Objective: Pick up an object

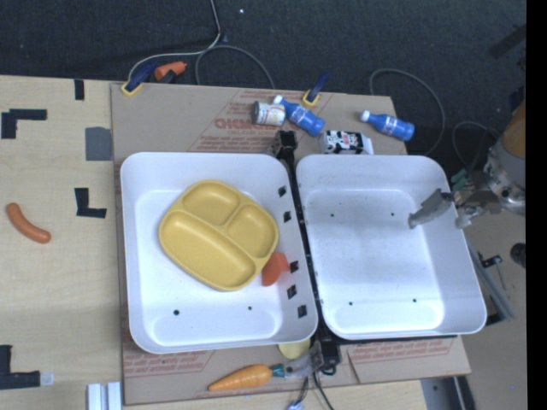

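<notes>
A yellow divided plate (218, 233) lies in the left bin (141, 314), with a small orange-red object (274, 269) touching its right edge. My gripper (439, 217) hovers over the right side of the right bin (461, 310), near its right wall. It is open, its fingers (425, 211) spread apart with nothing between them. It stands well to the right of the plate and the orange-red object.
Behind the bins, on the cardboard, lie two blue bottles (304, 118) (389, 125), a white bottle (268, 112) and a black-and-white item (346, 142). A toy carrot (241, 377) lies in front. An orange sausage toy (27, 222) rests far left.
</notes>
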You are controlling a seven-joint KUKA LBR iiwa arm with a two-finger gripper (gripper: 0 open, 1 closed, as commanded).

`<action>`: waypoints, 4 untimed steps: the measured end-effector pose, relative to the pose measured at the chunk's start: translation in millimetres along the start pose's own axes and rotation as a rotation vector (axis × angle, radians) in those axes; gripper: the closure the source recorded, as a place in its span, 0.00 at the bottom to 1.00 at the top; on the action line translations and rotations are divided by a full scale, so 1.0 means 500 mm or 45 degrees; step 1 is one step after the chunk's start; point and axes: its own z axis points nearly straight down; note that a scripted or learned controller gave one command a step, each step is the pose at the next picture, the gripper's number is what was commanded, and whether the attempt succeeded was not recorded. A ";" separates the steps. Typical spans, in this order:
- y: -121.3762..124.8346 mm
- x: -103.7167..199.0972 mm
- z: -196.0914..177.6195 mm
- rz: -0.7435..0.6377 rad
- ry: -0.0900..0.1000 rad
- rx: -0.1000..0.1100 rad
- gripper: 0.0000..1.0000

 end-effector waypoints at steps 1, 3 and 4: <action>0.103 0.086 0.321 -0.006 -0.006 -0.010 0.00; 0.262 0.226 0.307 -0.001 -0.001 -0.004 0.00; 0.237 0.211 0.306 0.000 -0.002 -0.006 0.00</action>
